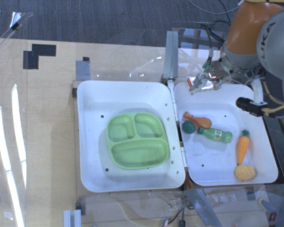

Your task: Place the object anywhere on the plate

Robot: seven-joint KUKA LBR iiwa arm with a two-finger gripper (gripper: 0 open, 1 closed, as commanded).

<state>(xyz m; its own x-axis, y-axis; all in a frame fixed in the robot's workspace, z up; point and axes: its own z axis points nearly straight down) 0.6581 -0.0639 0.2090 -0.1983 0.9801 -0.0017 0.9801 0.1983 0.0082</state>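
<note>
Well, claw (197,85) near rt bin's (227,176) back edge.

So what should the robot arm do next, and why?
Probably drop down toward one of the toys in the right bin, maybe the chicken drumstick, the closest. The gripper hovers at that bin's back edge, the green plate in the left bin has nothing on it, and the green bottle, carrot and yellow ball all lie unpicked.
</note>
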